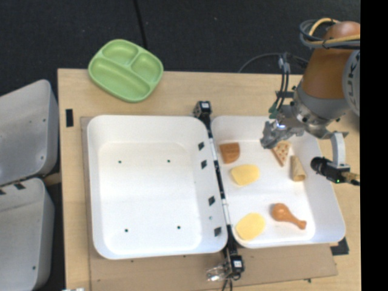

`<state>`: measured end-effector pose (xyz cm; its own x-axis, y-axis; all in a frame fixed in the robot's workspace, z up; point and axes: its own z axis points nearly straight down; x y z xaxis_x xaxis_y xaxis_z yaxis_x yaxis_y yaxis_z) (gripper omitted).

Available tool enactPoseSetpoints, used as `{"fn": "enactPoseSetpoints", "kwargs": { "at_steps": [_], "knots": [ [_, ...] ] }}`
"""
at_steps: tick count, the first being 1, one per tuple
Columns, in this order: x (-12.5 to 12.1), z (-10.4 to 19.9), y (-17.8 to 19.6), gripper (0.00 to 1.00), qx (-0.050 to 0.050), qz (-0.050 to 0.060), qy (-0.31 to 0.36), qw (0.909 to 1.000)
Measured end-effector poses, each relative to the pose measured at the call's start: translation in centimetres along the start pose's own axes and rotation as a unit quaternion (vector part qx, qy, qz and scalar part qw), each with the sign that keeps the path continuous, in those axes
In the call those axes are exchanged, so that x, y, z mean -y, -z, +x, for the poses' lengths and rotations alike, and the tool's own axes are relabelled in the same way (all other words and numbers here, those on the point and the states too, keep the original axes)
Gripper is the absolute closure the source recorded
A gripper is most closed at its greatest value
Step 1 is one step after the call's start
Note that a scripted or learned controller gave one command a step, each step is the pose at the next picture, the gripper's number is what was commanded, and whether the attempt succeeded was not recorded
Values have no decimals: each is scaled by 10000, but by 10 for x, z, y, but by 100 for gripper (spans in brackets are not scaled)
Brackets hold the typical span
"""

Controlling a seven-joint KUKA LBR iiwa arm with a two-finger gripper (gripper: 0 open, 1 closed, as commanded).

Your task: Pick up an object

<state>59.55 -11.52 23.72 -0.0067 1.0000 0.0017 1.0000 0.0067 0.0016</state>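
Claw [274, 136] low over right bin [321, 223], touching or just above the waffle-pattern wedge [280, 154]; can't tell its finger state. Drumstick [287, 215], two yellow pieces, brown slice nearby.

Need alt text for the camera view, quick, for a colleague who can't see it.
The gripper hangs over the right bin, just above a pizza-like wedge, among five other toy foods. The left bin sits beside it; a green divided plate lies behind.
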Motion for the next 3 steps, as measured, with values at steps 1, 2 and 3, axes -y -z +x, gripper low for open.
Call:
{"fn": "enactPoseSetpoints", "kwargs": {
  "at_steps": [1, 2, 3],
  "knots": [
    [-4, 45, -4, 100, 3, 12, -3, 10000],
    [3, 101, 7, 100, -4, 17, 2, 10000],
    [13, 147, 2, 100, 5, 22, -4, 10000]
  ]
}}
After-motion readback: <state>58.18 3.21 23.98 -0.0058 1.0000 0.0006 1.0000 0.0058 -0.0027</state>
